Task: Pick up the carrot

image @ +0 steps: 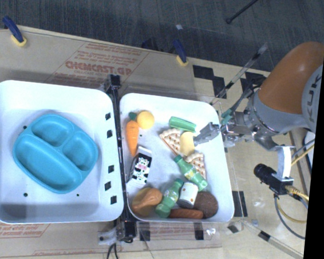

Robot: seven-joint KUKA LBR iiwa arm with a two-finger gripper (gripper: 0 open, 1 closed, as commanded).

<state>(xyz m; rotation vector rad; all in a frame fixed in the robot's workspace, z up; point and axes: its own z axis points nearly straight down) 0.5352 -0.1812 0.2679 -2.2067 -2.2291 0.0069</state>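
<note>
Poised over the right bin's (pixel 226 179) far side, the pincer (pixel 206 132), grip state unclear, must first reach the untouched carrot (pixel 132 136).

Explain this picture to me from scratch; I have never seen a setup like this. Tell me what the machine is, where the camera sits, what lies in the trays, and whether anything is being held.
One camera, fixed above a bench, looks down at a slant. The machine on the right is a grey robot arm with an orange band; its two-finger gripper hangs over the right shallow white bin. Nothing shows between its fingers. The left shallow white bin holds a blue divided plastic plate. The right bin holds toy food: the orange carrot with a green top near its left wall, a yellow lemon beside it, green bottles, a brown chicken piece and more. The carrot, which the arm is meant to pick up, lies untouched.
</note>
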